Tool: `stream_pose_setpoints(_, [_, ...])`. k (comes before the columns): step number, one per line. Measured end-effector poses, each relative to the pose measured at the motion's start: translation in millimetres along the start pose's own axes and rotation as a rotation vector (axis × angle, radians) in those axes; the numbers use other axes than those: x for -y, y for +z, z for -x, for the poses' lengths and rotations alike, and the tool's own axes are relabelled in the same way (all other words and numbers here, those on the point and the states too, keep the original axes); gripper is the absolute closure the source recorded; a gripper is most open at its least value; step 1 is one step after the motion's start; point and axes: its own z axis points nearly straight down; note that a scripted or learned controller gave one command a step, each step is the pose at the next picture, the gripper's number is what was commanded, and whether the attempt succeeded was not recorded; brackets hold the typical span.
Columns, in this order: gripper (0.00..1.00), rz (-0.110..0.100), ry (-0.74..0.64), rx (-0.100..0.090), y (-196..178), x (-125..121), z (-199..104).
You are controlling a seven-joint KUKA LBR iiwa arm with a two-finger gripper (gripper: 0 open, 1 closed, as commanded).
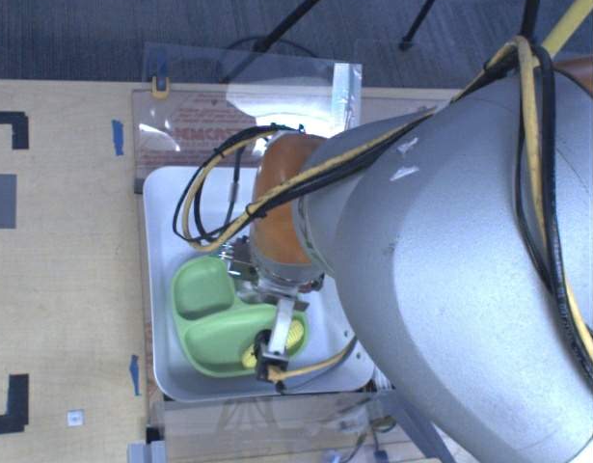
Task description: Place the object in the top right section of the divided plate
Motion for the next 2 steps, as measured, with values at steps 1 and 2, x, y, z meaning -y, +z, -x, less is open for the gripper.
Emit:
stream_pose_setpoints(1, [0.0,-0.003,0.005,0.008,1.4,-0.4,4.7])
stream_pose_setpoints(2, [0.0,-0.023,0.476,0.025,-70.6,2.8,-9.6])
